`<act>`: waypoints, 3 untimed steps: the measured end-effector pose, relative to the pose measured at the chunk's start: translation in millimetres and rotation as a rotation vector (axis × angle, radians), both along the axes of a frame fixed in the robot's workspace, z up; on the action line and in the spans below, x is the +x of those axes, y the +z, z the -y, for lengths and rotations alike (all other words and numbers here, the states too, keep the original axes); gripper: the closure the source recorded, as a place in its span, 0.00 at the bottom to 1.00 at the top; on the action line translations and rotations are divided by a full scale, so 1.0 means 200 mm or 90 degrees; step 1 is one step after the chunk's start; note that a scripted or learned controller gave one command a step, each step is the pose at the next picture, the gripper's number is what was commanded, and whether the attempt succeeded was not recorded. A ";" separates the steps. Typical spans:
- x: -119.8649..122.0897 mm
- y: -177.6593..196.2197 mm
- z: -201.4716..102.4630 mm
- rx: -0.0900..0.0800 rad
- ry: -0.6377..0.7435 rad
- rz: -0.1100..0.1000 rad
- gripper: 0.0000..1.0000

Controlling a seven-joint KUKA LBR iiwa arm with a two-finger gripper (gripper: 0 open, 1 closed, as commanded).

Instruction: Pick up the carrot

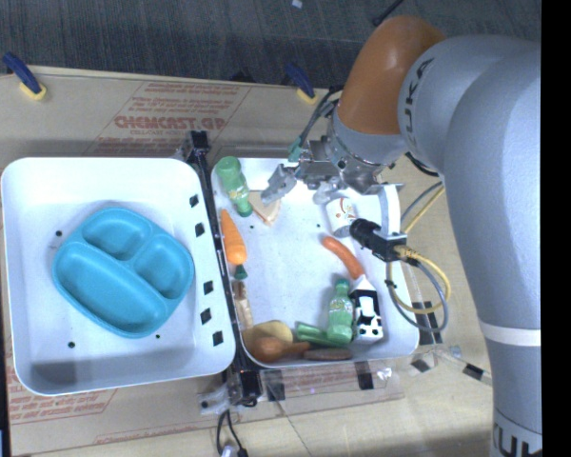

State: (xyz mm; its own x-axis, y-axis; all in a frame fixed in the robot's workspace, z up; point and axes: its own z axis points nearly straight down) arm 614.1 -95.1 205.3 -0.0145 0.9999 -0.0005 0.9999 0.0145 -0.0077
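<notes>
The carrot (232, 239) is orange with a green tip and lies along the left wall of the right bin (284, 255), pointing front to back. My gripper (302, 188) hangs over the back of that bin, to the right of and behind the carrot and apart from it. Its fingers (278, 185) stand open with nothing between them. A beige wedge (265, 208) lies just below the left finger.
A green bottle (232, 183) stands behind the carrot. A sausage (344, 254), a second green bottle (340, 312), a cow-patterned block (366, 315) and several toy foods crowd the bin's front right. The left bin (38, 350) holds a blue divided plate (124, 268).
</notes>
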 end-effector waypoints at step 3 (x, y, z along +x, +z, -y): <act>-0.10 -0.51 0.00 -0.002 -0.089 -0.004 1.00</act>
State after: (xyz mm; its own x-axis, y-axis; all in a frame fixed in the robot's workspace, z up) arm 594.1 -95.1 103.4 0.1247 0.9922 -0.0033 0.9921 -0.1247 -0.0131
